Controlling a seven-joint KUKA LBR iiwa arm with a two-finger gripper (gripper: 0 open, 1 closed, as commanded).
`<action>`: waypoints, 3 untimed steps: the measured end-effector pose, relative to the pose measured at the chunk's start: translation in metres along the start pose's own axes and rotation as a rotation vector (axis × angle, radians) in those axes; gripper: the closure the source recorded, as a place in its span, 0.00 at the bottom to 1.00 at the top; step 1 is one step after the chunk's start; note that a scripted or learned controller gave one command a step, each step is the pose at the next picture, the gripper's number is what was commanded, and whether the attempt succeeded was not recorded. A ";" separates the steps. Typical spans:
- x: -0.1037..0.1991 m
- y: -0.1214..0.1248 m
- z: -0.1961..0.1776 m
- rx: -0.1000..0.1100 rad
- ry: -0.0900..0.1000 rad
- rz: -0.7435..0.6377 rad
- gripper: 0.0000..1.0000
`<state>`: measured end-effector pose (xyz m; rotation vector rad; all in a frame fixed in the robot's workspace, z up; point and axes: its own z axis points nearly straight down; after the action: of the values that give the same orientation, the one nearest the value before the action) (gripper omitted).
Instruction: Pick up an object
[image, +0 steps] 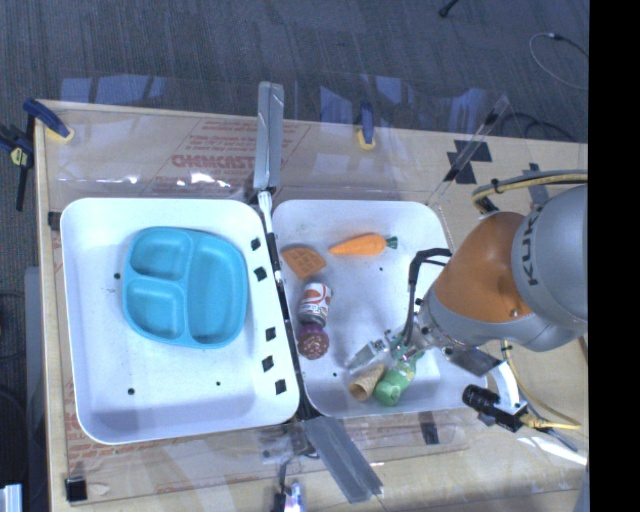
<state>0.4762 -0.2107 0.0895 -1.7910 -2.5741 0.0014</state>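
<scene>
The right bin (425, 225) holds several small objects. An orange toy carrot (358, 245) lies near the bin's back. A brown toast-like piece (303, 261) sits by the divider. Below it lies a small can (315, 302) with a dark round piece (313, 343) at its near end. A tan cone (366, 380) and a green bottle (395, 384) lie side by side at the front. My gripper (388, 352) hangs low just above the cone and the green bottle, close to or touching them. Nothing is visibly lifted.
The left bin (80, 330) carries a blue three-compartment tray (187, 286). A raised divider with black clips (270, 320) separates the bins. The arm's grey and orange body (490, 285) covers the right bin's right side.
</scene>
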 end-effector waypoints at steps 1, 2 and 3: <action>-0.028 0.078 -0.001 -0.001 -0.002 -0.003 0.00; -0.052 0.144 -0.001 0.000 -0.001 -0.057 0.00; -0.063 0.158 0.002 0.038 0.021 -0.056 0.00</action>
<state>0.6460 -0.2150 0.0864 -1.6967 -2.5905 0.0314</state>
